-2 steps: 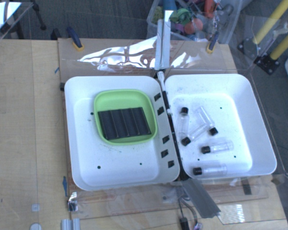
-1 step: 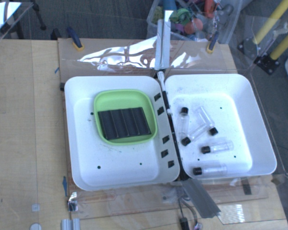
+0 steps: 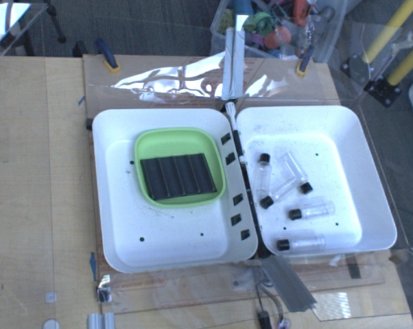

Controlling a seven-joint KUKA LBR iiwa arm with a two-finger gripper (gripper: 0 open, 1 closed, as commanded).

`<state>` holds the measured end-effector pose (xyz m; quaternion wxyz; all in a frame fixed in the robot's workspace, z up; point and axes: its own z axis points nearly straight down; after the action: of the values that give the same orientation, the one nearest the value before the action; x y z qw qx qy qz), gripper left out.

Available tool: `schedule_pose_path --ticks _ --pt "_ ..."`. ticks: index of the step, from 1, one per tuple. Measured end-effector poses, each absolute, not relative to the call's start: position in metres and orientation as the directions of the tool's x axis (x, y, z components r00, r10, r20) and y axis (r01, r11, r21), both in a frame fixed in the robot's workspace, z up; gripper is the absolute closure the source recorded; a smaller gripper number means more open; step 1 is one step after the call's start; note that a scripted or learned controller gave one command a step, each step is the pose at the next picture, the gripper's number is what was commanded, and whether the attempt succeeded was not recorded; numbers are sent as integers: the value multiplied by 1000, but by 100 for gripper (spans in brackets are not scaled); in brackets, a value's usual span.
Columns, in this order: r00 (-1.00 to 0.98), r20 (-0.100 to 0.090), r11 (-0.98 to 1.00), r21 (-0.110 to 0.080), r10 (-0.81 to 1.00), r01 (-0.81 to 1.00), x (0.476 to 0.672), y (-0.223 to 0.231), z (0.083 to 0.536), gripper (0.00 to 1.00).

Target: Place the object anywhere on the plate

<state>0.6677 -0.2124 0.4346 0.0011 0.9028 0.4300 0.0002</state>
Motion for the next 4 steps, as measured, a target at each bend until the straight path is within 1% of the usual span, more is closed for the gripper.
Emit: schedule_pose_path --ticks 4 --pt "630 -1 -630 2 776 776 668 -212 435 0"
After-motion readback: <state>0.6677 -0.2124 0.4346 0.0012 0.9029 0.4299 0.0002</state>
